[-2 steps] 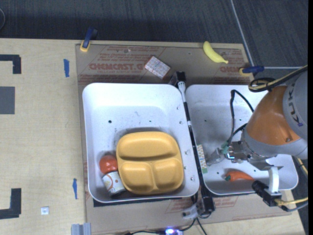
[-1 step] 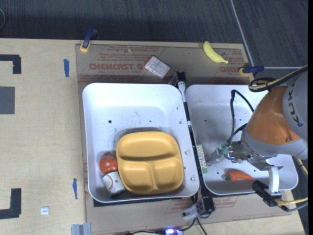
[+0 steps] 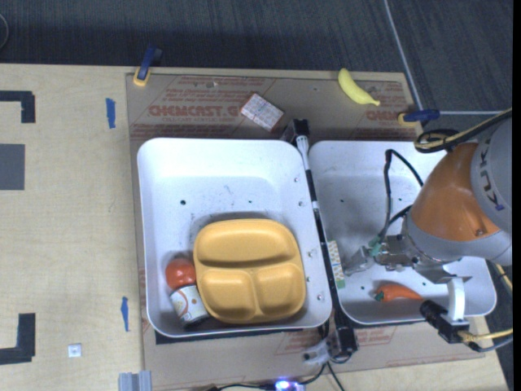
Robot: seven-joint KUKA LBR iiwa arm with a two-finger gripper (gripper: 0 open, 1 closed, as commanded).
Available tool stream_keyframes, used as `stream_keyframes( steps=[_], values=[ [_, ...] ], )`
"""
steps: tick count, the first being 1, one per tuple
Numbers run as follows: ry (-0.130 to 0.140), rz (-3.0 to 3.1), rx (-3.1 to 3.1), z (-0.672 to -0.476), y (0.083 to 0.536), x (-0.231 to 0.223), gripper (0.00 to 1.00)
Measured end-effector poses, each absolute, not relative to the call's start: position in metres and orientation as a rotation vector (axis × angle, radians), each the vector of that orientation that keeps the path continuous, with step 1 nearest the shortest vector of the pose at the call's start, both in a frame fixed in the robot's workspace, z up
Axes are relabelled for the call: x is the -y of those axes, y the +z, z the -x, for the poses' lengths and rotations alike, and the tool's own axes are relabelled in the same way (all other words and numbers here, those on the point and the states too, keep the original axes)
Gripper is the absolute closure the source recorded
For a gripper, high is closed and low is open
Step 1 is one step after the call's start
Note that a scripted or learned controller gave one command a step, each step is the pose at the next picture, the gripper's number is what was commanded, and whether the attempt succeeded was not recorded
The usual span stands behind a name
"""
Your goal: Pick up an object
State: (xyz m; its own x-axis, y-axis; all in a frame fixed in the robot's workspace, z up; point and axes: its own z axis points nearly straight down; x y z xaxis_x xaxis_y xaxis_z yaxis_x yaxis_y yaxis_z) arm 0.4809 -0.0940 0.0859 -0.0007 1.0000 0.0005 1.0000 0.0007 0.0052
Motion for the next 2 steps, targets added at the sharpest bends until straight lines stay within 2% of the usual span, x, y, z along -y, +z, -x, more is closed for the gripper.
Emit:
stream_keyframes(
  steps=[2],
  values=[
    [0.006, -2.218, -2.220, -0.4809, 0.0860, 0.0956, 0.00]
  ],
)
